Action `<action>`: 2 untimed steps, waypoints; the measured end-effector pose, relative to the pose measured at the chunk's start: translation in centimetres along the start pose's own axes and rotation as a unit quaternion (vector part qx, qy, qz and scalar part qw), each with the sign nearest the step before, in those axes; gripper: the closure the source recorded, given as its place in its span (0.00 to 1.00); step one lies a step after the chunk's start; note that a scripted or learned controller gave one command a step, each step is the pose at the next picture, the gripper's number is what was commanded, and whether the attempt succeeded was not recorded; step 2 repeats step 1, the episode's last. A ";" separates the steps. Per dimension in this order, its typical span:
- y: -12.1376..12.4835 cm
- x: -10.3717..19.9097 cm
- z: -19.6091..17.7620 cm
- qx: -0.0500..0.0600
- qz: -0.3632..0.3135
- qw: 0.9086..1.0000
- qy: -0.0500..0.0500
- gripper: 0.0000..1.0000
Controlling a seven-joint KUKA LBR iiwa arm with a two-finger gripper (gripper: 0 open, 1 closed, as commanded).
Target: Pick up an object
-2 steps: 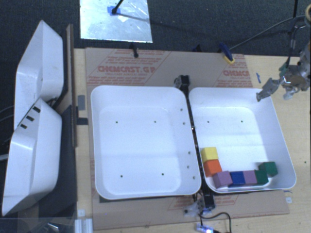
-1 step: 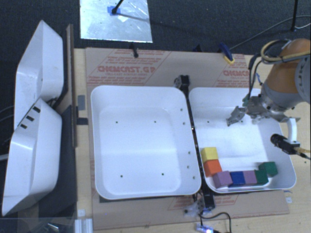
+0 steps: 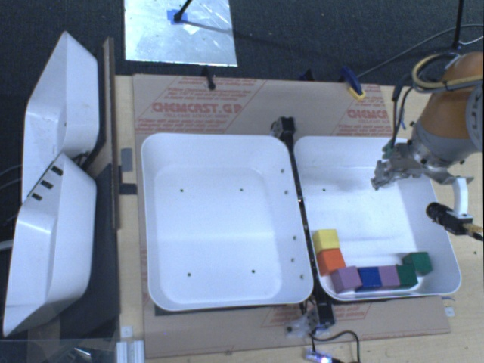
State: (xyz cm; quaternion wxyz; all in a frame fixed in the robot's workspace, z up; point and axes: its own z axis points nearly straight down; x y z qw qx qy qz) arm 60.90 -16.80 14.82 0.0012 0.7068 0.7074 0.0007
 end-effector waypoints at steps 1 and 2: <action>4.2 -3.5 -8.5 -0.002 0.001 1.000 -0.001 1.00; 4.2 -3.5 -8.5 -0.002 0.001 1.000 -0.001 1.00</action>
